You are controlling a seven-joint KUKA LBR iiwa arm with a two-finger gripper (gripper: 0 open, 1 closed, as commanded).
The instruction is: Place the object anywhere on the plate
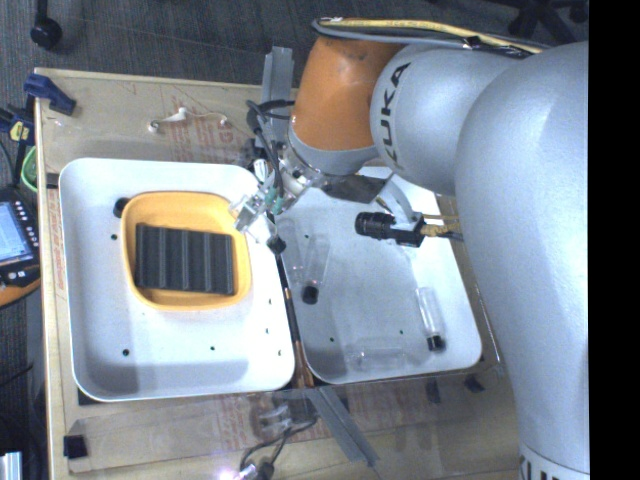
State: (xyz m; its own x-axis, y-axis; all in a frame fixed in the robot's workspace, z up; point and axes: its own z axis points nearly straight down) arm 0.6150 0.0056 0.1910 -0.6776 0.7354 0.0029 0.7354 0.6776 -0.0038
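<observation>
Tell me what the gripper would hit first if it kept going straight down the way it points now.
Probably the right rim of the yellow plate, or the left bin's wall beside it. The gripper hangs over that edge; depth is unclear from this slanted view.

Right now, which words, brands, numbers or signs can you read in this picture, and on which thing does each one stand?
"KUKA": in dark letters running down the grey arm, just beside its orange band.
The handheld screen at the left edge shows something lit, but it is too small and blurred to read.
I can read no text on the bins or the yellow plate.
</observation>
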